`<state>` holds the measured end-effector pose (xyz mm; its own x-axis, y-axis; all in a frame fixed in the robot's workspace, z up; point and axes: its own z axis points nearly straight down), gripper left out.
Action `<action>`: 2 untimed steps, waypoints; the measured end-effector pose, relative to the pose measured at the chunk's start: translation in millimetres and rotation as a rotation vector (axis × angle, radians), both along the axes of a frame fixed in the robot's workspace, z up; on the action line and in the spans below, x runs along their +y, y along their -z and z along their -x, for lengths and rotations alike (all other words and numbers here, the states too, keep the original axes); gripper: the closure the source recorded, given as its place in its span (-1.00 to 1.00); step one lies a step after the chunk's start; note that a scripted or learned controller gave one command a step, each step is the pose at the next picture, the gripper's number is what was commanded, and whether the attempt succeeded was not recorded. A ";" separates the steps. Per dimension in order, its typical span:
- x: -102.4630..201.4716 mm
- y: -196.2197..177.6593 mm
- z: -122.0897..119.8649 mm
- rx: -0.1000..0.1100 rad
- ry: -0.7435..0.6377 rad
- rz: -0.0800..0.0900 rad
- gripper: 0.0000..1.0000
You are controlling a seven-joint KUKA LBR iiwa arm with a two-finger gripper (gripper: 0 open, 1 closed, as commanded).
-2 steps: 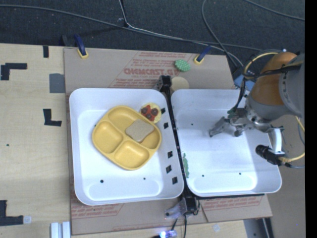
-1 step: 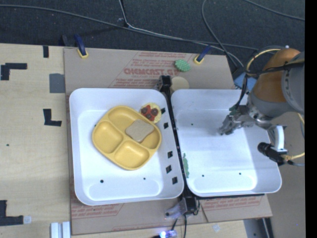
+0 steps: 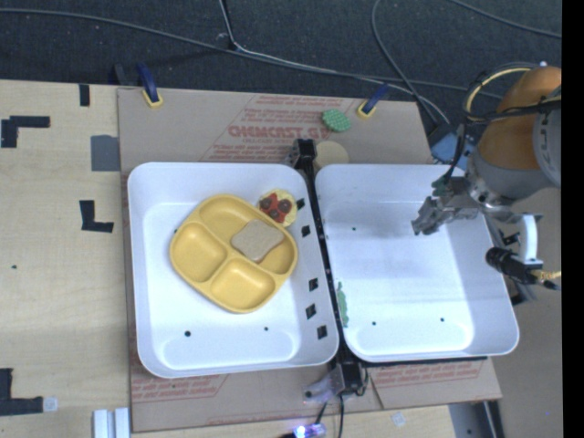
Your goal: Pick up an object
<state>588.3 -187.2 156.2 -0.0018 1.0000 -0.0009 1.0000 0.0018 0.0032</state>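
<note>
Your gripper [image 3: 429, 219] hovers over the right bin [image 3: 411, 336] with nothing visibly between its fingers, whose spread you cannot tell; approach stage, so next cross to the left bin [image 3: 164, 336], where the yellow tray [image 3: 214, 263] carries toast [image 3: 256, 240].

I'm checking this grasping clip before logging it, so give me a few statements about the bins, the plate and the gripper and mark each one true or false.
1. The yellow divided plate lies in the left bin. True.
2. A slice of bread sits on the plate. True.
3. The gripper hangs above the left bin. False: it is above the right bin, near its far right side.
4. The plate is blue. False: it is yellow.
5. A small green item lies on the cardboard beyond the bins. True.
</note>
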 end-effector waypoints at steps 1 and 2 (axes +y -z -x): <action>-2.3 -62.5 3.7 -0.002 0.001 0.001 1.00; -2.2 -86.5 3.0 0.001 0.001 0.000 1.00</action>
<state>585.3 -189.4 242.7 -0.0013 1.0000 -0.0010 1.0000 0.0013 0.0019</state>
